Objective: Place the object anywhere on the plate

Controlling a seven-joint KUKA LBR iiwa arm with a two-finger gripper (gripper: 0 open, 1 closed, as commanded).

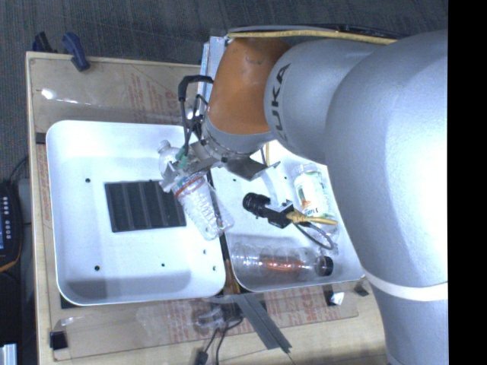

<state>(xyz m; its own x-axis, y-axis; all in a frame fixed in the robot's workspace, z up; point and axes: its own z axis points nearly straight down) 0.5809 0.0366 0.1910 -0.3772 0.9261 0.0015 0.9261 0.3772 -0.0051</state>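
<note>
A black ribbed plate [143, 206] lies flat in the middle of the left white bin [76, 150]. A clear plastic bottle [201, 207] with a red band near its neck hangs tilted just right of the plate, its base over the ridge between the two bins. My gripper [183, 172] comes down from the orange-banded wrist and is shut on the bottle's upper part, near the neck. The wrist hides the top of the bottle.
The right bin [346, 276] holds a clear bottle with a black cap [278, 263] lying along its near wall and a small white bottle with a green and orange label [309, 192]. The grey arm covers the right side of the view.
</note>
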